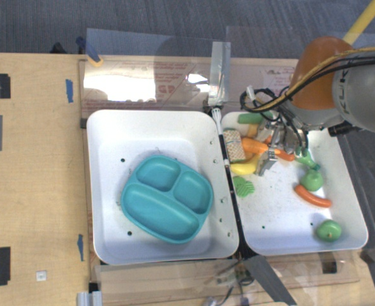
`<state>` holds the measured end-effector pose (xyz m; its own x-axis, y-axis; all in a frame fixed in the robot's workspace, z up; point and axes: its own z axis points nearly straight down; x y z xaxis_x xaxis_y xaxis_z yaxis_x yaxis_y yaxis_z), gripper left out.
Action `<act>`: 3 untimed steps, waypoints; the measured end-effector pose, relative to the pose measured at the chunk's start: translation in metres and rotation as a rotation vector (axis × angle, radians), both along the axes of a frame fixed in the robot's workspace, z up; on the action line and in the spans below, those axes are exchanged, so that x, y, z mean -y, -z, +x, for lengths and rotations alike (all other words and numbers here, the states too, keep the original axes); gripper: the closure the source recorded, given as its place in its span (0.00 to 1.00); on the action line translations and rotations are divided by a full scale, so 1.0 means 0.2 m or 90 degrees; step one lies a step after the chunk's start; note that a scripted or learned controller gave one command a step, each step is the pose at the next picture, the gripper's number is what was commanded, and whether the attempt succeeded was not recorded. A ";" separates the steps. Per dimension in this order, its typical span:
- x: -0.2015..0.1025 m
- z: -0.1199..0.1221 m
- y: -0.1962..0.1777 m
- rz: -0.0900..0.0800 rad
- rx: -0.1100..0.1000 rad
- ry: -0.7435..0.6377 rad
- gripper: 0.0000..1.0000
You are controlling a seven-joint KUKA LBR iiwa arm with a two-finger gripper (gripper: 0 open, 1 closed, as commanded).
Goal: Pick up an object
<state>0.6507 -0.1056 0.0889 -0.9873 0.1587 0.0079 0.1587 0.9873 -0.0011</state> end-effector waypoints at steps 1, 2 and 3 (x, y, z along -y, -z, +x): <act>-0.01 0.03 -0.07 -0.002 0.016 -0.002 1.00; 0.19 -0.10 -1.02 -0.003 0.020 0.039 1.00; 0.07 -0.31 -0.93 0.000 0.008 0.057 1.00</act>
<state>0.5897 -0.1193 0.2758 -0.9693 0.2460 -0.0046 0.2460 0.9693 0.0015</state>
